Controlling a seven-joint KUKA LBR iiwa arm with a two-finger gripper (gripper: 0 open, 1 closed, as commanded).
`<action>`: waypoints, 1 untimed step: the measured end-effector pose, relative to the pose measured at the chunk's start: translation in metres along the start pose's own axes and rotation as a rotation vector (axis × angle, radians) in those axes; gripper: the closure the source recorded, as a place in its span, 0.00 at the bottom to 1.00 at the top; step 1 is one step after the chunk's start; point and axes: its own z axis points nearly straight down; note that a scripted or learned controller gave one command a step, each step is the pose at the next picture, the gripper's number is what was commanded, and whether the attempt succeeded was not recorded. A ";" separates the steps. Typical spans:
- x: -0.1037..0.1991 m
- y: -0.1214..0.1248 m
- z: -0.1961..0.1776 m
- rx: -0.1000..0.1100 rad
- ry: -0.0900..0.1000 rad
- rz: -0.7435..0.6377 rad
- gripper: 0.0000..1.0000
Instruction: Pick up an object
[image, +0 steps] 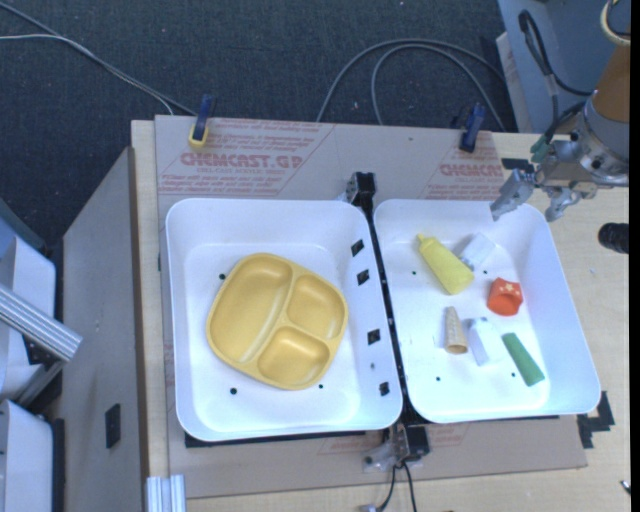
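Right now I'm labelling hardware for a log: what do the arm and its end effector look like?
The arm is grey, with an orange band near the frame's top. Its end effector is a grey metal assembly with two slim fingers and a small green marking.

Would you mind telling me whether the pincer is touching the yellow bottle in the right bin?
Apart. In the camera view, the pincer hangs over the bin's far corner, with bare white floor separating it from the yellow bottle.

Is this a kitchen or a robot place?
Probably a robot lab. A gripper reaches over two white bins clamped to a board, with cables running across the carpet.
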 end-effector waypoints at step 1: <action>0.000 0.001 -0.011 -0.003 0.000 -0.001 1.00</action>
